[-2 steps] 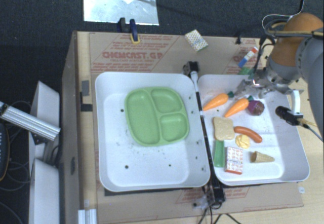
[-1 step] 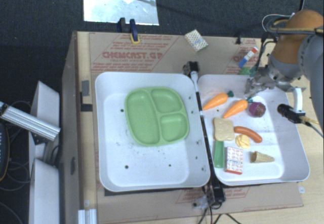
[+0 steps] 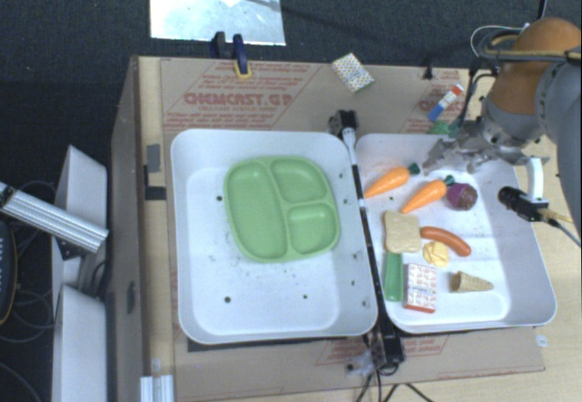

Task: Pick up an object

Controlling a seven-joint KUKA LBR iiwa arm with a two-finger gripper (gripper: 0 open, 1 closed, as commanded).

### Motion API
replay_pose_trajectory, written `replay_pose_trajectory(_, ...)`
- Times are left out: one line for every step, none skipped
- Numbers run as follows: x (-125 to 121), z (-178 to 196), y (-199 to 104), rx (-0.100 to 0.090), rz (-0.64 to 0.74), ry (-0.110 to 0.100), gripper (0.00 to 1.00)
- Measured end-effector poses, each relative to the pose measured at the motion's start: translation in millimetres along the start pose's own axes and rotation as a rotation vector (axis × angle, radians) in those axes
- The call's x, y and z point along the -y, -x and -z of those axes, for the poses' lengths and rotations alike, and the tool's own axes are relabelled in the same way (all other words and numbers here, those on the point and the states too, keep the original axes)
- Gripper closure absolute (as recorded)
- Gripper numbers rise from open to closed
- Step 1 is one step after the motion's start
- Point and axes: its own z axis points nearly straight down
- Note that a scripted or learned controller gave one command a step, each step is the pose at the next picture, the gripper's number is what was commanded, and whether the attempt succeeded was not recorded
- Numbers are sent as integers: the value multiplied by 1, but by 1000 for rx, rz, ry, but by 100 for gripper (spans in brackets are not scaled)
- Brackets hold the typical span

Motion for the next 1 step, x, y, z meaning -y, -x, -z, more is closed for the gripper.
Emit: replay_pose_trajectory(1,-10,17,-3,-4,-4,0)
